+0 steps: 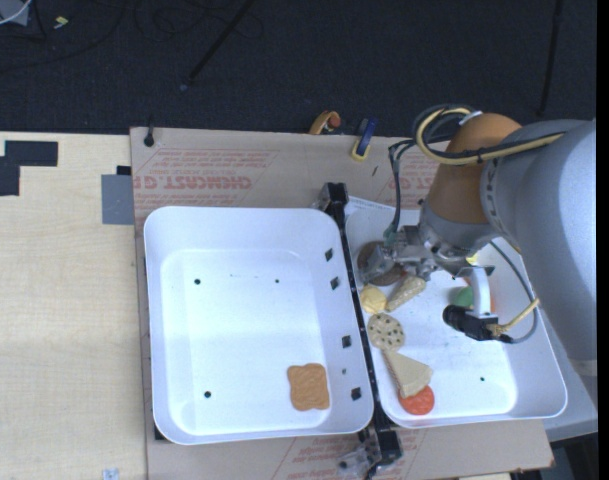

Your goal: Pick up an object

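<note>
cardboard-backed right bin (524,388): gripper (389,261) among cookie (386,330), cheese wedge (408,372), tomato slice (417,400).

A pale wooden bench (54,298) bears cardboard (234,173) under two white bins (246,230), apparently.

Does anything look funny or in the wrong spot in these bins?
One thing: the toast piece lies alone in the left bin, while the other play food is bunched along the right bin's left side. Nothing looks spilled or broken.
</note>
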